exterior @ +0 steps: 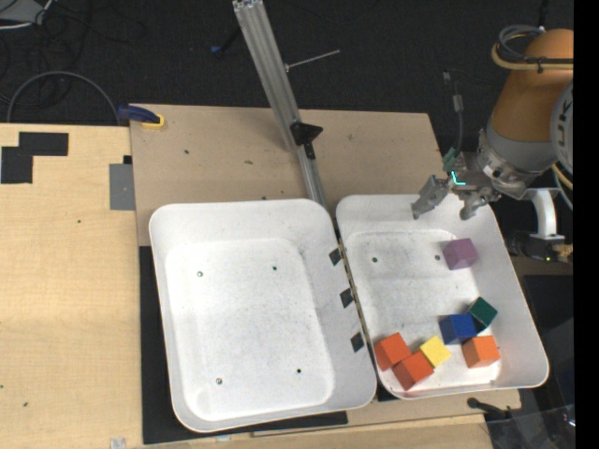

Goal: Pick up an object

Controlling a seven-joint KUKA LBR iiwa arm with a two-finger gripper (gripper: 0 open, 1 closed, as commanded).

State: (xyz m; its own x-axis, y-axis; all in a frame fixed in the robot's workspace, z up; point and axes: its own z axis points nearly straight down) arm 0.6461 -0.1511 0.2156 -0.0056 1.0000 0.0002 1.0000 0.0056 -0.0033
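My gripper (447, 202) hangs above the far edge of the right bin (393, 223), its two grey fingers spread open with nothing between them. A purple block (460, 253) lies just below it inside that bin. Near the bin's front sit several more blocks: a green one (484, 312), a blue one (458, 328), an orange one (481, 351), a yellow one (435, 352) and two red-orange ones (393, 349) (413, 369).
The left bin (248, 316) stands beside the right one, with black clips (346, 296) along the shared edge. A slanted aluminium rail (279, 92) rises behind the bins. The arm's orange band (529, 96) is at the right.
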